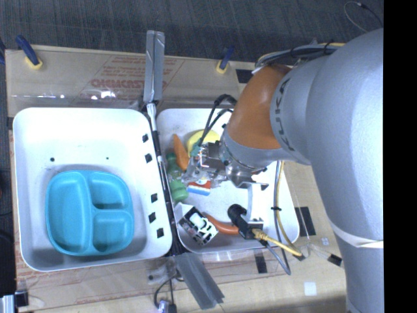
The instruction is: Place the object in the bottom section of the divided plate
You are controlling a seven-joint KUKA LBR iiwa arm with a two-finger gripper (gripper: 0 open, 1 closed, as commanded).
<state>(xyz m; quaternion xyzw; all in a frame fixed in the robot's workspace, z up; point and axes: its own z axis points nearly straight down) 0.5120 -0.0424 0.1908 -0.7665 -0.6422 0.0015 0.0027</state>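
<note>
In right bin (287,223): claw (199,165) among carrot (180,152), clutter; divided plate (90,212) left.

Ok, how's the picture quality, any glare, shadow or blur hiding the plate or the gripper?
Camera view: even light, the blue divided plate sharp with soft shadow under its rim; mild glare on the left bin wall; the arm's bulk shades the right bin, and the gripper looks cluttered and indistinct.

desk (78,77): brown, red print | blue clamps (29,52) on far edge (two) | grey divider bar (154,64) between the bins | dark carpet (195,12) beyond
</note>
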